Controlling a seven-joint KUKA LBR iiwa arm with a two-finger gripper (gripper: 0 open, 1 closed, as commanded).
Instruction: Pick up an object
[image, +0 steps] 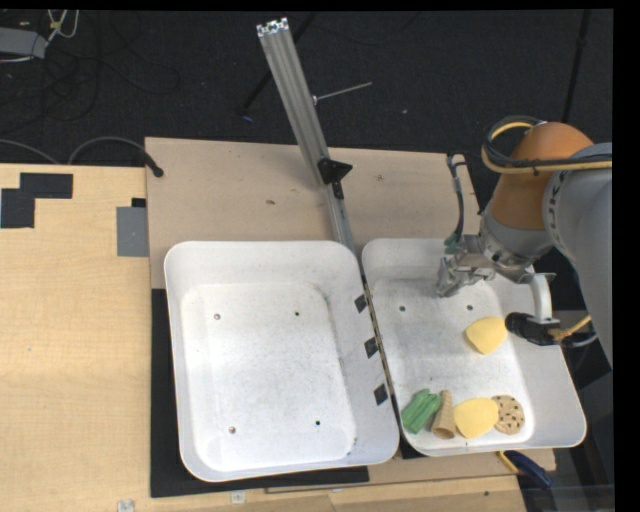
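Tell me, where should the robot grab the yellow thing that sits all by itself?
Probably across the middle of the lone yellow piece, coming straight down from above. It lies flat in the right bin with bare floor around it, so the fingers could fit either side.

Left bin (262, 455) floor open; toys (465, 415) crowd right bin (570, 420) near edge.

Grey arm (570, 200) reaches in from right, tool (452, 280) pointing down
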